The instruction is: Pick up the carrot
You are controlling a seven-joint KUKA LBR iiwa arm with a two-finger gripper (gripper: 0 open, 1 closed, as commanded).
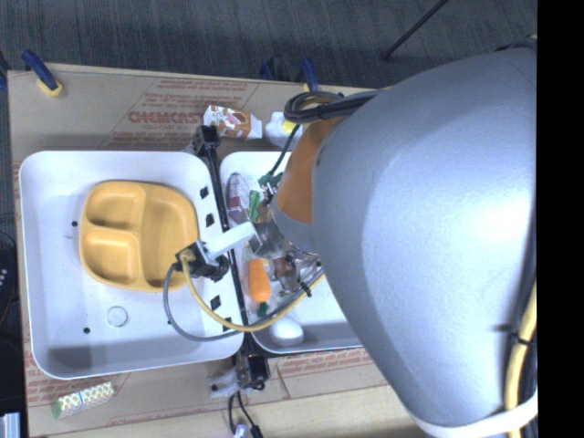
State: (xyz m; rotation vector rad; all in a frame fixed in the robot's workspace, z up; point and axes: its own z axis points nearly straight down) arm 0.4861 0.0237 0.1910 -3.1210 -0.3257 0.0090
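Note:
The carrot (260, 284), orange with a green end, lies in the right bin (315, 340) close to its left wall. My gripper (285, 265) is low over the bin, just right of the carrot and right next to it. The wrist and the big grey arm hide most of the gripper, and I cannot make out whether it touches the carrot.
A yellow divided plate (137, 234) sits in the left bin (46, 272). A dark reddish item (237, 197) and a white object (287, 329) lie in the right bin. A yellow and grey cable (196, 313) loops over the divider. A small packet (228, 121) lies behind the bins.

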